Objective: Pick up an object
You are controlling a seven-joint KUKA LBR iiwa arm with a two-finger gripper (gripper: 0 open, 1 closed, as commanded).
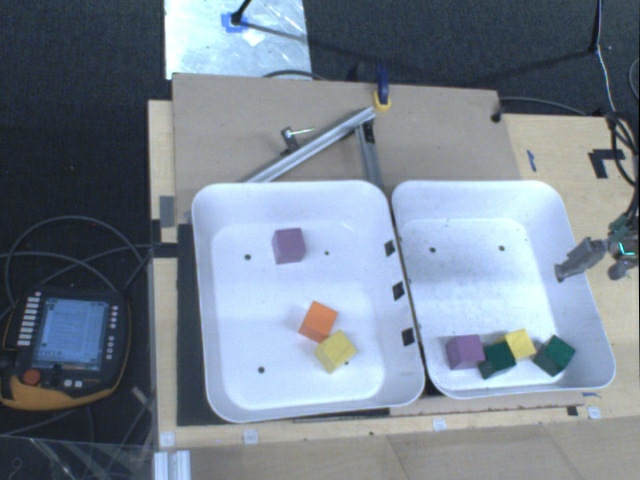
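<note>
Where blocks (509, 352) lie, pincer (578, 260) hangs apart.

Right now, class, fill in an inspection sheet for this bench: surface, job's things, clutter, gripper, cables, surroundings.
Surface: wooden bench bearing a left bin and a right bin, side by side.
Job's things: left bin holds a purple cube, an orange cube and a yellow cube, the last two touching. Right bin holds a purple block, two dark green blocks and a yellow block, clustered along its near wall.
Clutter: metal bar lying behind the bins.
Gripper: gripper at the right bin's right rim, holding nothing.
Cables: black cables on the floor.
Surroundings: dark carpet, teach pendant, foil sheet.
</note>
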